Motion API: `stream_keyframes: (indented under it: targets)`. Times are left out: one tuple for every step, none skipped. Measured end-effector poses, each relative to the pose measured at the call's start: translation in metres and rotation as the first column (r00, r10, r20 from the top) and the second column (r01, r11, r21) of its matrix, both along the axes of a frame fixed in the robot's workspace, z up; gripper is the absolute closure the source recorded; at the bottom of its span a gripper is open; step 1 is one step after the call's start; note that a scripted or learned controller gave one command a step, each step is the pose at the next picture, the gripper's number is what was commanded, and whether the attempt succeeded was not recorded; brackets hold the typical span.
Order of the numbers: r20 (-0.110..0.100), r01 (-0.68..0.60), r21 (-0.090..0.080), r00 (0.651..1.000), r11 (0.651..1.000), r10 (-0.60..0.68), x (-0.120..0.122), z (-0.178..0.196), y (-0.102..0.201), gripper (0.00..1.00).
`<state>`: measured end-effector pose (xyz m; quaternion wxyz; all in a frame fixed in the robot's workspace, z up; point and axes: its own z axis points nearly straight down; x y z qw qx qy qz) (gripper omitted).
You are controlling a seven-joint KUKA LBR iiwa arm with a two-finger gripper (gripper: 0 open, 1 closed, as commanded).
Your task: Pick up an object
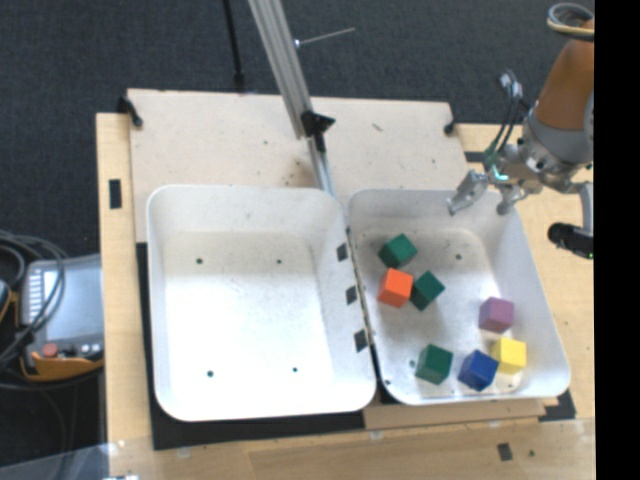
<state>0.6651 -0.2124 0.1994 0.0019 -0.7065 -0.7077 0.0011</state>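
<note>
1. Grey arm with its orange band enters at the right edge, its upper part cut off there.
2. Its fingers (485,193) hang spread apart over the right bin's (530,268) far rim, holding nothing.
3. Cubes lie in the right bin: two green (398,250) (428,289) and one orange (396,287) touching near its left wall; purple (496,314) by the right wall; green (434,363), blue (479,369) and yellow (509,354) along the near rim.
4. Left bin (165,268) sits beside it on the desk (115,268).

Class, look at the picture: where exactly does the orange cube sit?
The orange cube lies in the right bin, near its left wall, touching a green cube on its right and just below another green cube.
</note>
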Motion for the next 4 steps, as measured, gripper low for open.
stream_keyframes:
  targets:
    - [0.003,-0.004,-0.005,1.0,1.0,0.004,0.001,0.004,-0.001,0.0]
    - [0.002,-0.007,-0.004,1.0,1.0,0.007,0.001,-0.058,0.0,0.0]
    - [0.003,-0.01,-0.004,1.0,1.0,0.01,0.001,-0.104,-0.001,0.0]
    - [0.01,-0.013,-0.01,1.0,1.0,0.013,0.003,-0.089,-0.002,1.0]
